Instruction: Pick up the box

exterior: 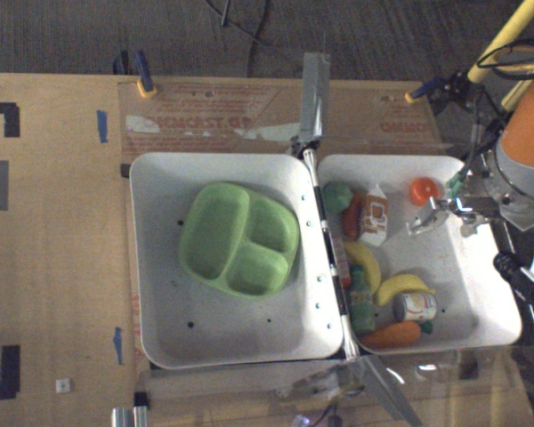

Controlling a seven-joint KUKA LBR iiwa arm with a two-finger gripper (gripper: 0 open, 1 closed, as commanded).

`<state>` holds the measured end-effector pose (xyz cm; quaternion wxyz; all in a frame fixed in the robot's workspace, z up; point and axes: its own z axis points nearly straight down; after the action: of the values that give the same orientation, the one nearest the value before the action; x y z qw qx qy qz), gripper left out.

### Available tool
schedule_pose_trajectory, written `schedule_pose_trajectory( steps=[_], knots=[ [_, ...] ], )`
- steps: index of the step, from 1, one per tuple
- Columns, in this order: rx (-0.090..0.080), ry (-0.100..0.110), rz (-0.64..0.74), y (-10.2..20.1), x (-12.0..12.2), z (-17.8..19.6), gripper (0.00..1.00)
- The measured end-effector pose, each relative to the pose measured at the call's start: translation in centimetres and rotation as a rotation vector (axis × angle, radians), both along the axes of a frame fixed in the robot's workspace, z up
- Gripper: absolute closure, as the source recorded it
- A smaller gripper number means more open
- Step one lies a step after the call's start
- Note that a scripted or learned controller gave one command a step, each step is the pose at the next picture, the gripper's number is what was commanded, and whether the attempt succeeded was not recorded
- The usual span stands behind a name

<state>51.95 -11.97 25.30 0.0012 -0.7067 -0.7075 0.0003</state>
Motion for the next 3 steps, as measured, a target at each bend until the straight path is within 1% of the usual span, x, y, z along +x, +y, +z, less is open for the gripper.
schedule_pose_trajectory(
  steps=[1, 2, 3],
  knots=[
    [-0.004, -0.005, -0.048, -8.1, 1.0, 8.5, 0.0],
    [-0.005, -0.009, -0.048, -8.1, 1.1, 9.5, 1.0],
    [-0.004, -0.005, -0.287, -9.4, 7.1, 18.3, 1.0]
  ],
)
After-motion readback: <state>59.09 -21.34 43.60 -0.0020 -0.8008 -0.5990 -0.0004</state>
